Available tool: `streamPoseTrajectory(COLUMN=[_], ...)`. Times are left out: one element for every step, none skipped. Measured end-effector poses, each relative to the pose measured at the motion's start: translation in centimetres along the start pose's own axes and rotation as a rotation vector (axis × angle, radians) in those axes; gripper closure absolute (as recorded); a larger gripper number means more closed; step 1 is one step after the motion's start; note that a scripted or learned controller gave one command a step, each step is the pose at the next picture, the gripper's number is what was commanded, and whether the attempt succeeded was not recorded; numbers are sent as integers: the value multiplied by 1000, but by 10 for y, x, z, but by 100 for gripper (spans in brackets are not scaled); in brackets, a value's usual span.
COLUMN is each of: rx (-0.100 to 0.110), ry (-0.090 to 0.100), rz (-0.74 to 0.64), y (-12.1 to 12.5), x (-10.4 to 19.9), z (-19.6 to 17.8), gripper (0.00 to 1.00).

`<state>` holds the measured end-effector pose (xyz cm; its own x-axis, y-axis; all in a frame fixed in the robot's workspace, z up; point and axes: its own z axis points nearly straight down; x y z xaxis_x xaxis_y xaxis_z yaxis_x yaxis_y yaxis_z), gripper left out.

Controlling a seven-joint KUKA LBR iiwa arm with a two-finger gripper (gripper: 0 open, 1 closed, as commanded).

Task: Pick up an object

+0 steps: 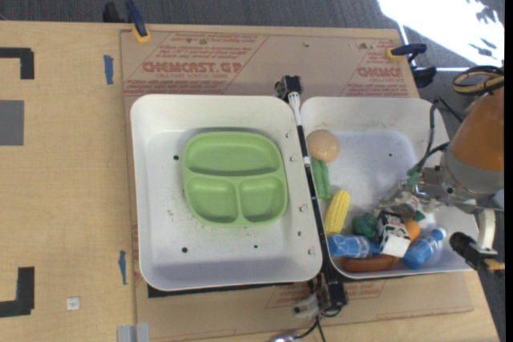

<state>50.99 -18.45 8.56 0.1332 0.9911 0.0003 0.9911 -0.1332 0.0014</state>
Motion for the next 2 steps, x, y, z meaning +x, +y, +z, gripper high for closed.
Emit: streamPoseTrajectory(rx=[-5, 2], ry=[-2, 0], rz=[0, 502], y=[1, -35], x=[0, 70], z=[-11, -99], gripper=[100, 100])
